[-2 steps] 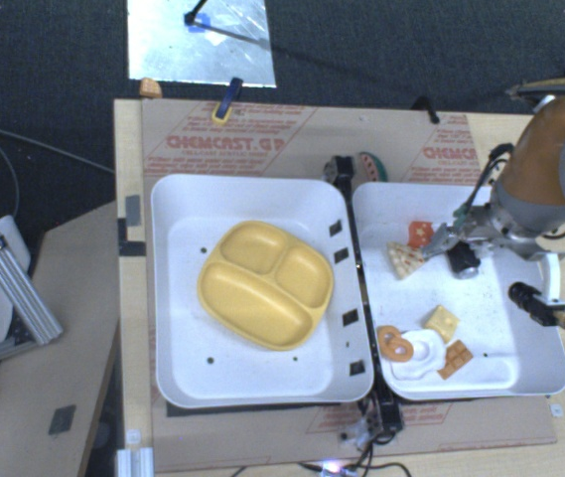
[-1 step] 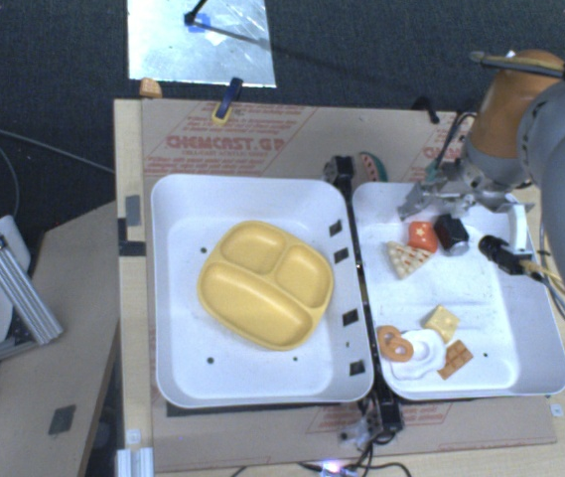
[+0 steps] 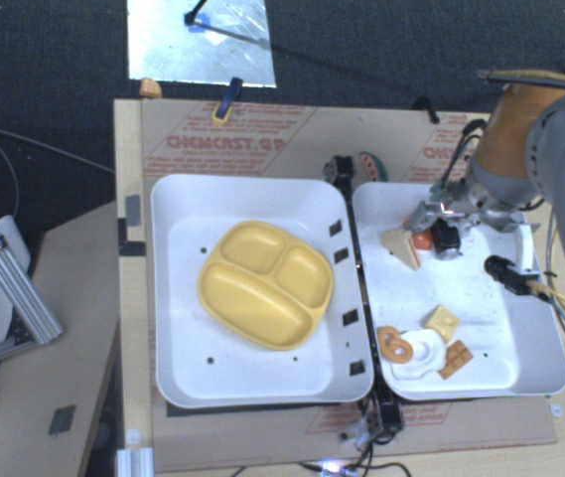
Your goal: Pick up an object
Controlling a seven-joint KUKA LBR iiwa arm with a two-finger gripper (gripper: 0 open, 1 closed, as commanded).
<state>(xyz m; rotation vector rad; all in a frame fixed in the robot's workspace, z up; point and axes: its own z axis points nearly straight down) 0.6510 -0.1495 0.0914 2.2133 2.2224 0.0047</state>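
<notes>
Claw's down in the right bin, upper part of the frame

From my feed the claw (image 3: pixel 439 225) sits low in the right bin (image 3: pixel 535 361), right by a small red piece (image 3: pixel 421 239) and a pale wedge (image 3: pixel 400 247). Can't tell if it's open or closed. Lower in that bin: a pretzel-looking ring (image 3: pixel 394 344), a yellow block (image 3: pixel 441 322), a brown waffle bit (image 3: pixel 455 358). The left bin (image 3: pixel 178 296) has the yellow divided plate (image 3: pixel 265 283).
</notes>
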